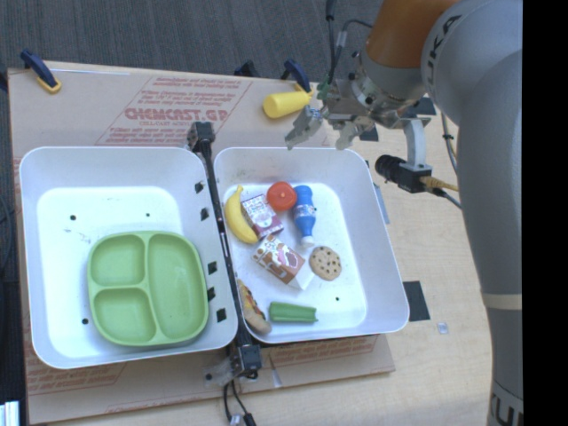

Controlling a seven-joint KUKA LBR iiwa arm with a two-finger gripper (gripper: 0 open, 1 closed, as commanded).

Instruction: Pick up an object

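1. The gripper (pixel 324 131) hovers at upper right of the frame, above the right bin's (pixel 377 238) far rim, fingers spread apart, gripping nothing.
2. Banana (pixel 238 220), tomato (pixel 281 195), blue bottle (pixel 304 209) and cookie (pixel 326 262) lie in that bin.
3. A green tray (pixel 146 287) sits in the left bin (pixel 44 185).
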